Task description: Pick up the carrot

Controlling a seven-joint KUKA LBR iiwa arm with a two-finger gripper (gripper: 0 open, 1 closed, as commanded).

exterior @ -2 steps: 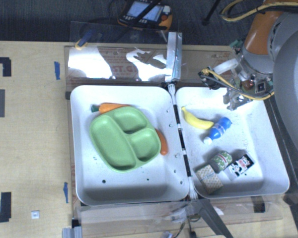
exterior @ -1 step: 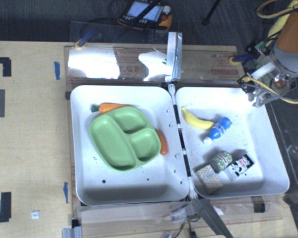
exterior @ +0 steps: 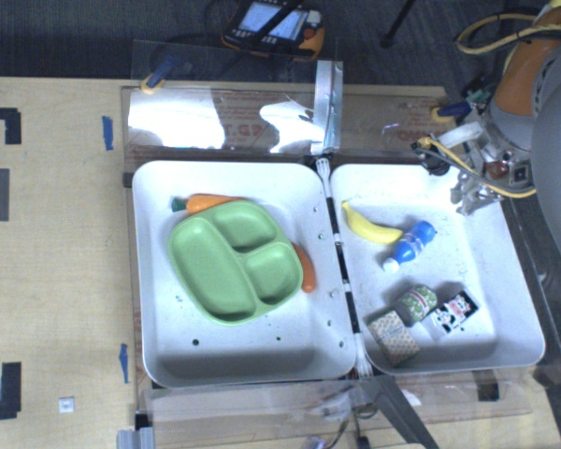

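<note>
The carrot (exterior: 213,202) is orange with a green top at its left end. It lies in the left bin (exterior: 159,335), tucked against the far edge of a green divided plate (exterior: 236,260), which partly covers it. A second orange piece (exterior: 306,269) pokes out from under the plate's right edge. My gripper (exterior: 469,193) hangs over the far right corner of the right bin (exterior: 514,344), well away from the carrot, with nothing visibly in it.
The right bin holds a banana (exterior: 369,224), a blue bottle (exterior: 412,241), a green can (exterior: 416,302), a black-and-white carton (exterior: 456,312) and a patterned packet (exterior: 394,335). A metal post (exterior: 328,106) stands behind the divider between the bins.
</note>
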